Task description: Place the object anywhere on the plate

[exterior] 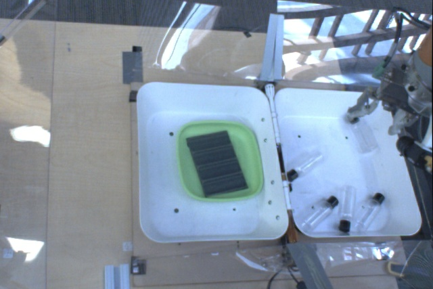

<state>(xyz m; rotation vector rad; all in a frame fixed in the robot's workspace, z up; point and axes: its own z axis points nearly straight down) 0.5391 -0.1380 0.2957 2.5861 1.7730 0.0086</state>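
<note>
The wooden counter (81, 166) carried two white bins. In the left bin (152, 213) sat a green plate (254, 159) bearing a dark ribbed block (216, 164). Four clear black-capped vials (323, 210) lay in the right bin (325, 118). The gripper (362, 107) hovered above that bin's far right; whether it was closed, I could not tell.

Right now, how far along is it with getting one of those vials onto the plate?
Nothing looks done yet: the green plate in the left bin carries only a dark ridged block. The gripper is over the right bin, away from the clear vials. Picking one up and moving it across remains.
</note>
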